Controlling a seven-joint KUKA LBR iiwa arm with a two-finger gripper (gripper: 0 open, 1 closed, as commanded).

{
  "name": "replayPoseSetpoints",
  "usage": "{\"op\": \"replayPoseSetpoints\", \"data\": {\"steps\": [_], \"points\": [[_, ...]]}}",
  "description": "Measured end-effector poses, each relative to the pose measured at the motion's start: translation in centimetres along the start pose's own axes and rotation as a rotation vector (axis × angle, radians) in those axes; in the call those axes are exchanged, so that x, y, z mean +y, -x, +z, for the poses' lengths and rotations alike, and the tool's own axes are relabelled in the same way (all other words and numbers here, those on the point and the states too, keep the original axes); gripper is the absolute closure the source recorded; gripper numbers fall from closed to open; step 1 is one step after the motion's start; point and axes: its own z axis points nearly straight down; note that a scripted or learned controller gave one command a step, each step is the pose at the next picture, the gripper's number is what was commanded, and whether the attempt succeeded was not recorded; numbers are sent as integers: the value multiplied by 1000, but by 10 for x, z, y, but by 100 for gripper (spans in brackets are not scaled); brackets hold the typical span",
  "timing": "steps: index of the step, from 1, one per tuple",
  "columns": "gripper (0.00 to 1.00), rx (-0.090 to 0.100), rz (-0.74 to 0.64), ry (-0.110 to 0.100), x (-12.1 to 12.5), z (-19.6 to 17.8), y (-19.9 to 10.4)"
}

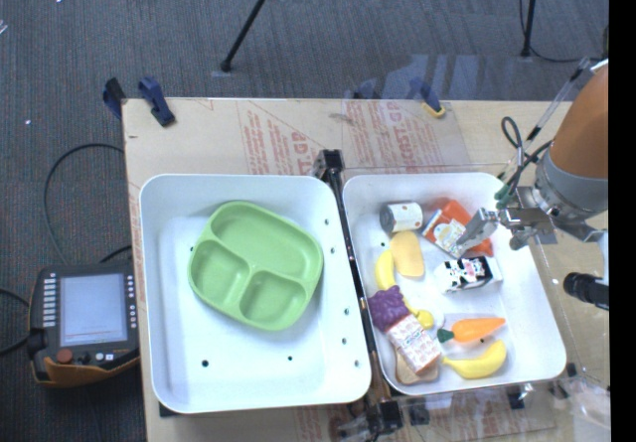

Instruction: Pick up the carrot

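Observation:
The carrot (475, 329), orange with a green top pointing left, lies near the front right of the right bin (542, 306), just above a yellow banana (479, 362). My gripper (479, 229) hovers over the back of the same bin. It is above an orange packet (449, 221) and a black-and-white milk carton (467, 273), well behind the carrot and apart from it. Nothing shows in its grasp.
The right bin also holds a small can (401, 217), a pale yellow piece (406, 253), a second banana (384, 270), purple grapes (388, 306) and a pink snack box (412, 343). The left bin (164, 351) holds a green divided plate (256, 264). A pendant (87, 316) lies left of the bench.

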Motion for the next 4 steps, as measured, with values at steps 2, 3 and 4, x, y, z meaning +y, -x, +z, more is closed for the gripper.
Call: {"op": "replayPoseSetpoints", "data": {"steps": [2,3,4], "points": [[0,2,190,-3,-86,123,-2],[0,-1,-170,3,-85,121,30],[100,3,-156,2,-86,113,31]]}}
